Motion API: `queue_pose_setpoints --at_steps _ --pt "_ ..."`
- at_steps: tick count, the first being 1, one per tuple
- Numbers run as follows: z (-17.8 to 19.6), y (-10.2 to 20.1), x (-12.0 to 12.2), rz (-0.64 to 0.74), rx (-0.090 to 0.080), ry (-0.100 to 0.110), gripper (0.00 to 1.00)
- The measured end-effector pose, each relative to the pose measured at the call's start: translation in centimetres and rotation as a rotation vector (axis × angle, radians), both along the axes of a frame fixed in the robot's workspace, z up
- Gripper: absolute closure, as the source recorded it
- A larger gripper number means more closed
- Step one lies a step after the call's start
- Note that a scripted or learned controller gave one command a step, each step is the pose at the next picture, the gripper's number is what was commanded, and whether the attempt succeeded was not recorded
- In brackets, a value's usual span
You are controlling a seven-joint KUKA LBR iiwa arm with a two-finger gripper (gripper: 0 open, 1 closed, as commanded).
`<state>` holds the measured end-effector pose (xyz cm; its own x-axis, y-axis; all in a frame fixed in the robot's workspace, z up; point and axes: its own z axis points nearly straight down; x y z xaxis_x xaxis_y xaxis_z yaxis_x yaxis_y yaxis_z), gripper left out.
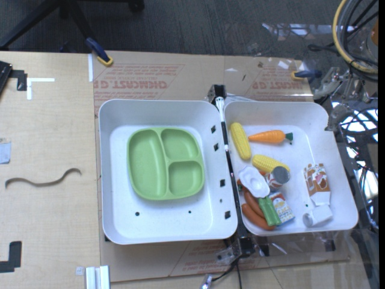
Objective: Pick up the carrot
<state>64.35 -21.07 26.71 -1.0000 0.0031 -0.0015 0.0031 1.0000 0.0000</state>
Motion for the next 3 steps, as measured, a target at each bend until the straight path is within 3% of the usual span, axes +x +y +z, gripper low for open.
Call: queue_pose_setpoints --at_steps 1,2,3 --pt "-16.9 4.0 1.0 -0.096 0.0 -0.002 0.0" --pt "-17.6 7.5 1.2 -0.139 0.0 0.0 0.0" --pt "-17.7 8.4 1.1 -0.34 0.0 0.002 0.0"
